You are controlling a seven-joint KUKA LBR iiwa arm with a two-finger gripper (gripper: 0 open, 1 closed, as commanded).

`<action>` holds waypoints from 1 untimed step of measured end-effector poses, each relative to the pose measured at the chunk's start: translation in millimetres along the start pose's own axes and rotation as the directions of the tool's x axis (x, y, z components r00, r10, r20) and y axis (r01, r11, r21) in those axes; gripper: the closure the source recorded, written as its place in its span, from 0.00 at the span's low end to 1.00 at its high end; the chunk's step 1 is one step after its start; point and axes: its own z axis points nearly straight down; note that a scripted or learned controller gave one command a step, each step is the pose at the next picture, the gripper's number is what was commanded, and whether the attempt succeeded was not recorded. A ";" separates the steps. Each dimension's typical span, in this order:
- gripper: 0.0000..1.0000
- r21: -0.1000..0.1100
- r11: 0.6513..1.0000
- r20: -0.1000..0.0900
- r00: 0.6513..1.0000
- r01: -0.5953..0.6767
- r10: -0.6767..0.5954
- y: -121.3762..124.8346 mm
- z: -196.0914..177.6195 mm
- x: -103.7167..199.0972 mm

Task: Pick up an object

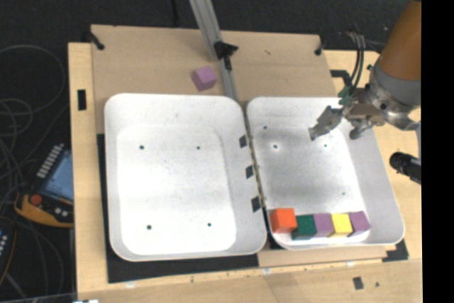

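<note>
A row of small blocks lies along the front edge of the right bin (305, 174): orange (284, 218), green (306, 226), purple (323, 224), yellow (342, 224) and another purple (359, 221). My gripper (333, 131) hangs over the back right part of that bin, well behind the row. Its two fingers are spread apart, open, with nothing between them. One more purple block (204, 78) rests on the bench behind the left bin (177, 174), outside both bins.
A slanted metal pole (202, 3) rises from behind the gap between the bins. Black clips (250, 170) sit on the divide between the bins. Cables and a hand-held controller (53, 184) lie left of the bench.
</note>
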 end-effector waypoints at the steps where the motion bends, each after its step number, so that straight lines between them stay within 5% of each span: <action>1: 0.00 0.002 1.000 0.000 1.000 -0.003 0.003 -38.0 8.9 18.9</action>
